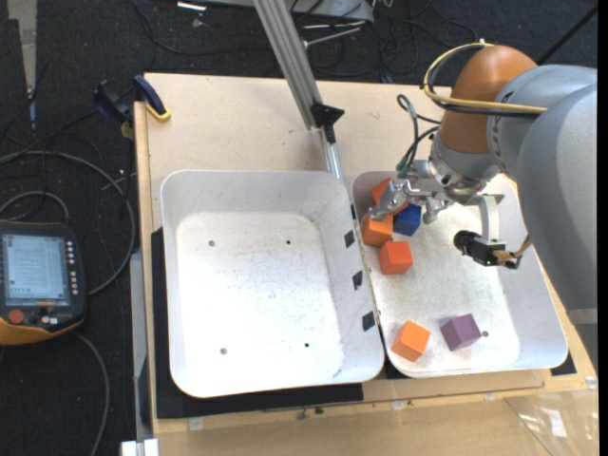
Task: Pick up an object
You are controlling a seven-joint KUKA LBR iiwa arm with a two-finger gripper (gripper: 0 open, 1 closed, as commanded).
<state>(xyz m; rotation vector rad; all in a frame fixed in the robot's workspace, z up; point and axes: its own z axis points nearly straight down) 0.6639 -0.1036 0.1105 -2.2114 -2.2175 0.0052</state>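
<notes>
Pincer [410, 200] sits low over the cluster at the back of the right bin [532, 350], right at the blue cube [408, 219] and an orange block [378, 228]. Can't tell if it's apart or clamped; wrist hardware blocks the tips. Another orange cube [396, 256] lies just in front; a third orange cube [411, 339] and a purple cube [461, 331] sit near the front edge. To do it well: centre on one cube, avoid wedging against its neighbour, lift straight. Left bin [190, 198] holds nothing pickable.

Grey arm [560, 150], orange band [480, 98], yellow cable, metal wrist
</notes>
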